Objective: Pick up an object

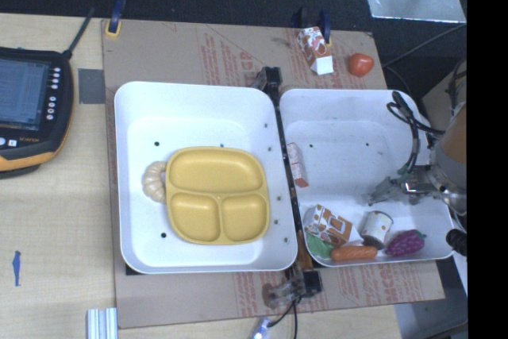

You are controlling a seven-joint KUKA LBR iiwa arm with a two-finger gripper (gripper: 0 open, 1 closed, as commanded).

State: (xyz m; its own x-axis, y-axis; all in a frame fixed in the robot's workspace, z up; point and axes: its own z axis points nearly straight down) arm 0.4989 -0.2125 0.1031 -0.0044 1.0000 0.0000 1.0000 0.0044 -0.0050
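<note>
pincer (390, 190) low at the frame's right, inside the right bin (341, 111); whether it is open or closed, cannot tell. objects crowd that bin's lower edge: carton (328, 224), carrot (354, 253), can (376, 226), grapes (405, 243). its upper half lies bare.
</note>
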